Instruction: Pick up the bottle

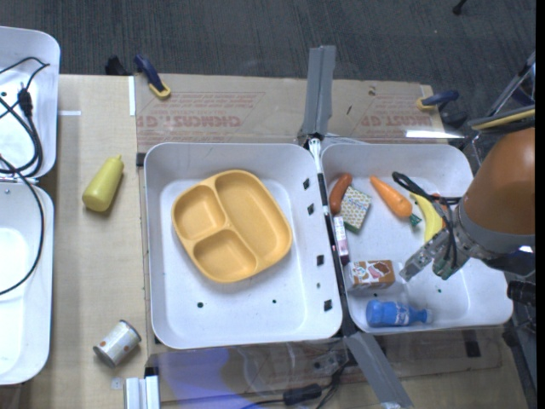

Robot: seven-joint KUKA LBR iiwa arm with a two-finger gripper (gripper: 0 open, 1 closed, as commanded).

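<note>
Gripper (426,264) hovers in the right bin (456,309), finger state unclear, nothing visibly held. Blue bottle (395,314) lies on its side just below, apart.

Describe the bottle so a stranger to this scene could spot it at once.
Look in the right-hand white bin, along its near edge. The bottle lies there on its side, just below a small printed carton. It is the one blue thing in that bin; its neighbours are orange, yellow or printed.

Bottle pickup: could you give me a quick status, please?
Claw over right bin, nothing seen in it. Bottle flat by the near wall, just below the claw. Box close beside.
</note>
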